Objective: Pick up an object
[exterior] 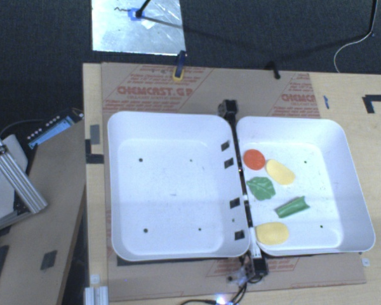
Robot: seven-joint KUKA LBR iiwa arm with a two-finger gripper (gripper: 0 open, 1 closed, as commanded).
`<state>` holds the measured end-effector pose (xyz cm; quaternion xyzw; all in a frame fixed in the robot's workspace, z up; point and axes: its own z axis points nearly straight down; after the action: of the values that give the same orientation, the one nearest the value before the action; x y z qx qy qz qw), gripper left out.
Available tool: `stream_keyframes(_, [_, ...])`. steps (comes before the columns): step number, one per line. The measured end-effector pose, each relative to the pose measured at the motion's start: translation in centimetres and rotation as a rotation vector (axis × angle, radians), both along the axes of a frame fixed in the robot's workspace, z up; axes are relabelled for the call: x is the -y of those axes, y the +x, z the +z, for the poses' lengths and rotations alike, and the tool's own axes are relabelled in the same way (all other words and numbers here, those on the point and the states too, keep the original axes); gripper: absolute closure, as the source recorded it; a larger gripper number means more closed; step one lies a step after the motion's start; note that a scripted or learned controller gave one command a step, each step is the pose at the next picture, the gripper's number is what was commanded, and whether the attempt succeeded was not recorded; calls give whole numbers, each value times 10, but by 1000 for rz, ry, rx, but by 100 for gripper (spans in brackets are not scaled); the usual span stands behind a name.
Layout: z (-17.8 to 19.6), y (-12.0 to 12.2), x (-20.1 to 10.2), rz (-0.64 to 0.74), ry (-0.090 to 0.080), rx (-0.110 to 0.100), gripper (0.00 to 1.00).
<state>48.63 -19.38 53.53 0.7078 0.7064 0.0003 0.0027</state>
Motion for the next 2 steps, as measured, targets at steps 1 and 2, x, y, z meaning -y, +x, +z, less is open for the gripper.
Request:
stream_keyframes(1, [0,0,13,3,1,0,100])
stream_keyframes(2, [12,1,13,9,-2,5,100])
